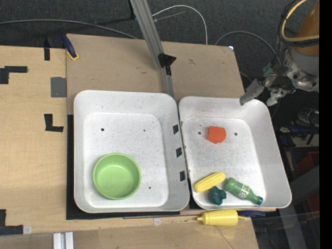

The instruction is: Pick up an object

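Observation:
The right bin (259, 154) holds an orange block (217, 134) near its far middle. Along its near edge lie a yellow corn cob (209, 181), a small dark green piece (217, 195) and a green bottle (242, 189) on its side. My gripper (262, 94) hangs above the bin's far right corner, well away from all of these. Its two fingers (251, 92) are spread apart with nothing between them.
A light green bowl (116, 176) sits in the near left part of the left bin (124, 108). A yellow bottle (220, 218) lies on the bench just outside the right bin's front rim. A grey pole (150, 30) slants down to the gap between the bins.

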Motion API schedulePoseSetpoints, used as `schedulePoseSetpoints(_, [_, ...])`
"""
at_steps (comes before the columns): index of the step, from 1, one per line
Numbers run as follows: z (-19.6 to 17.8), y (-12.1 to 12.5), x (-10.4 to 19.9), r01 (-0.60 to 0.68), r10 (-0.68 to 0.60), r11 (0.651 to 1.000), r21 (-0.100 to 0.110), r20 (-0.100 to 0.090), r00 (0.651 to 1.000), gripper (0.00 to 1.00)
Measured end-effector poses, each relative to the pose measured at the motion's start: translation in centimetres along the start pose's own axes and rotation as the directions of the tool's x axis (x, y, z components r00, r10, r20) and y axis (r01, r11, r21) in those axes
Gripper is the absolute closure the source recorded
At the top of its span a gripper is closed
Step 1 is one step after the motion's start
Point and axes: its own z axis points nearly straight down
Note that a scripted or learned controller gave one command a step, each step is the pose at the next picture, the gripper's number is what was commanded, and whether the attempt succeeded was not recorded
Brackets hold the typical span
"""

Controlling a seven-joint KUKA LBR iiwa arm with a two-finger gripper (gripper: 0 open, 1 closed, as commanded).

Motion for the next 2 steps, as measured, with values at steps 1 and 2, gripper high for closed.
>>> schedulePoseSetpoints(1, [0.0, 0.0, 0.0, 0.0, 0.0, 1.0, 0.0, 0.0, 1.0, 0.0])
schedulePoseSetpoints(2, [6.2, 0.1, 0.8, 0.0, 0.0, 1.0, 0.007, -0.001, 1.0, 0.0])
